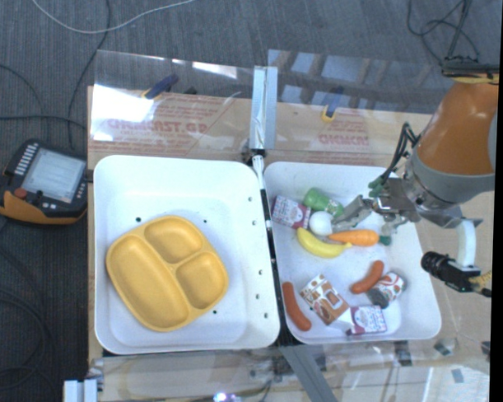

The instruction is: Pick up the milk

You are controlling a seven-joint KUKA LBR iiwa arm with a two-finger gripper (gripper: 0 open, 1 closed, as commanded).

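Boxy milk carton beside metal gripper, fingers probably apart.

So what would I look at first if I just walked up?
Probably the big yellow tray, alone in the left bin. Then the pile of toy food in the right bin: a banana, a carrot and a white egg, with the arm's tool hovering right over them.

Single fixed overhead camera, tilted slightly, set well back: both white bins fill mid-frame, bench edge below, arm entering at upper right.
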